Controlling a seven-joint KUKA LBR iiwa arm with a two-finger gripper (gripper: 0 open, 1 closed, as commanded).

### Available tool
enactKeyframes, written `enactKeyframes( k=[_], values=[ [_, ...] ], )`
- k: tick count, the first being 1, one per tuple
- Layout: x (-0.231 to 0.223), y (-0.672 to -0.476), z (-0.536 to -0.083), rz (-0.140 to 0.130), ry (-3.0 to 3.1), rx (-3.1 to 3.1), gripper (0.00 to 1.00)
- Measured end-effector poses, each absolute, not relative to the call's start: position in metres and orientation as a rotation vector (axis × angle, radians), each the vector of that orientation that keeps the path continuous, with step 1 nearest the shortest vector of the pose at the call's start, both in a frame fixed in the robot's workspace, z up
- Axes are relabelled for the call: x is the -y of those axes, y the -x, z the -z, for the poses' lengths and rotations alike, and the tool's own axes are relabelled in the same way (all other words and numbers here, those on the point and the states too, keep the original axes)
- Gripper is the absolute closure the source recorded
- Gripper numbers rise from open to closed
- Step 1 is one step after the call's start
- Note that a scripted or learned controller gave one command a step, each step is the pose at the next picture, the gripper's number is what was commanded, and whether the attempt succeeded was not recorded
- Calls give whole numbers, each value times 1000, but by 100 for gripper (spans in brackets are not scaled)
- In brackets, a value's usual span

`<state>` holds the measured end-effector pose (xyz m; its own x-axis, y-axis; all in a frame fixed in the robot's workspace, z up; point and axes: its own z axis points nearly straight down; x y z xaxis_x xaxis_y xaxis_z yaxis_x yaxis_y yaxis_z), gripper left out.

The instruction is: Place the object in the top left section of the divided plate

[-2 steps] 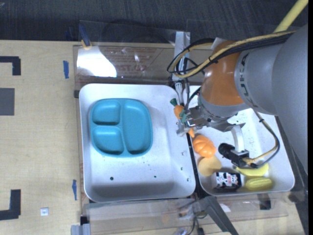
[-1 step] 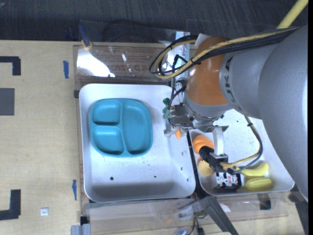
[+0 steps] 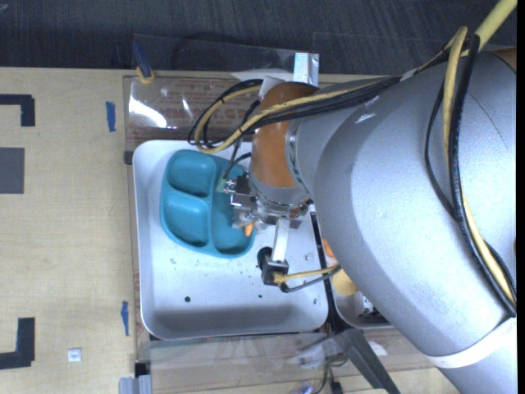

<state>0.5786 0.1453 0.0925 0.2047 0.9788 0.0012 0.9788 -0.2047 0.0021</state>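
Blue divided plate [image 3: 195, 202] sits just left of the gripper [image 3: 244, 212]. Something small and orange [image 3: 246, 230] shows right at the gripper, but I cannot tell if it grips it. Dropped here, it could land in the wrong section.

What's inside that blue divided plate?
The two left sections of the blue divided plate look bare. A small orange bit shows at its right side, near the pincer. The arm covers the rest of that side, so its contents are hidden.
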Motion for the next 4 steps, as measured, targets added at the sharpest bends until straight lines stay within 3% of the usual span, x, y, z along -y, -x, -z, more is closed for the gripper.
enactKeyframes(
  k=[1, 2, 3, 4],
  values=[
    [-138, -517, -91, -28, -2447, -1957, 100],
    [-140, -518, -98, -30, -2447, -1959, 100],
    [-198, -490, -92, -18, -2464, -1913, 100],
    [-197, -497, -93, -19, -2679, -1633, 100]
  ],
)
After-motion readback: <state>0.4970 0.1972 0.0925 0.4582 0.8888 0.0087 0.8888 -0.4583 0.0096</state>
